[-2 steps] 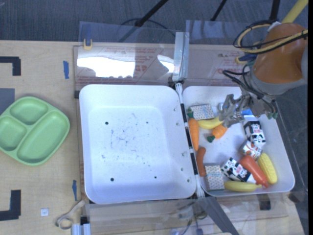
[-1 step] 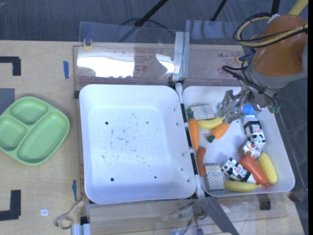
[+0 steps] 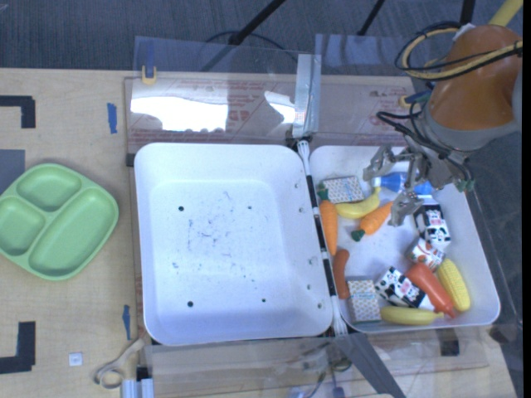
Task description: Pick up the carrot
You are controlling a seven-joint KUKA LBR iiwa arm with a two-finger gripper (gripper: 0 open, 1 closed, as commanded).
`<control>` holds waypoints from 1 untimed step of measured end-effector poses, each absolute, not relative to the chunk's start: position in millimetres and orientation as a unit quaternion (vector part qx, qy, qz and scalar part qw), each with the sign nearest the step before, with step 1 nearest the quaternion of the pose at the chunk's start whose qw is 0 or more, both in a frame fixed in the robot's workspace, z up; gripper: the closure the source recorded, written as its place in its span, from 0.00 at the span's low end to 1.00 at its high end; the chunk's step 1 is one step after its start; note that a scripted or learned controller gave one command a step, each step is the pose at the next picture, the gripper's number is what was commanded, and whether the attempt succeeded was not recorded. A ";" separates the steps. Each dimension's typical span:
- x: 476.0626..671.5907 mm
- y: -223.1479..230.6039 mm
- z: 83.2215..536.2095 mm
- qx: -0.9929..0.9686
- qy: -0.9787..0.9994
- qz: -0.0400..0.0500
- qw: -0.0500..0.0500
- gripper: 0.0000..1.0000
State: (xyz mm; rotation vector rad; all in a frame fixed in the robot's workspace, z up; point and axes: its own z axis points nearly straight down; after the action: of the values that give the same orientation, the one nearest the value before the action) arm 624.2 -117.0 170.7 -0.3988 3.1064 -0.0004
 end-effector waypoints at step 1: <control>645.1 -199.1 177.7 -0.267 0.964 -0.001 0.005 0.00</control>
State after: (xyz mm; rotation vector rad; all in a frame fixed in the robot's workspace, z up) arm 645.1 -199.1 177.7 -0.8357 3.0173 -0.0033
